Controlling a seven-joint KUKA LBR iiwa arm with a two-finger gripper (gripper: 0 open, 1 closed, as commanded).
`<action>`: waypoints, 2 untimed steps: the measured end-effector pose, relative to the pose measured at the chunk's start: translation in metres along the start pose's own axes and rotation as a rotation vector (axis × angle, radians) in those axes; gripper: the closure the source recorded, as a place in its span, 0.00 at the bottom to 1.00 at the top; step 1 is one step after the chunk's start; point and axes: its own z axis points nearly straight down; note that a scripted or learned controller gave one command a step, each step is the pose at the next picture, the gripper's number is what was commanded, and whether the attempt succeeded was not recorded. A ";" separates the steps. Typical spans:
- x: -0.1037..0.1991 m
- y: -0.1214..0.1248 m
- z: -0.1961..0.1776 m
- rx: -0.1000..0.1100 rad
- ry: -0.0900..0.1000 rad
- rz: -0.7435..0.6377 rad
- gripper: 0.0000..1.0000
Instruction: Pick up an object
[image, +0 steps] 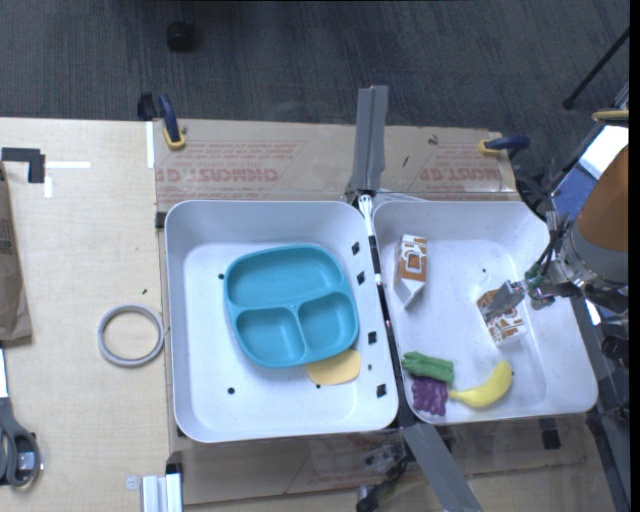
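The yellow piece (336, 369) is partly tucked under the blue tray (290, 306) near the left bin's (200, 400) front edge. The scissors (17, 452) and the brown bag (12, 270) are cut off at the left edge. The arm (605, 215) is cut off at the right edge. The words on both small cartons (411, 267) (503, 314) are too small to read.

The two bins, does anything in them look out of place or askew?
One thing: a flat yellow piece in the left bin lies partly tucked under the blue divided tray. In the right bin, the small carton lies tipped on its side. The banana and the rest lie loose, with nothing spilled.
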 end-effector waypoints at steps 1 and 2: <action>-0.014 0.012 0.076 -0.002 -0.001 -0.050 0.00; -0.015 0.012 0.067 -0.002 -0.001 -0.045 1.00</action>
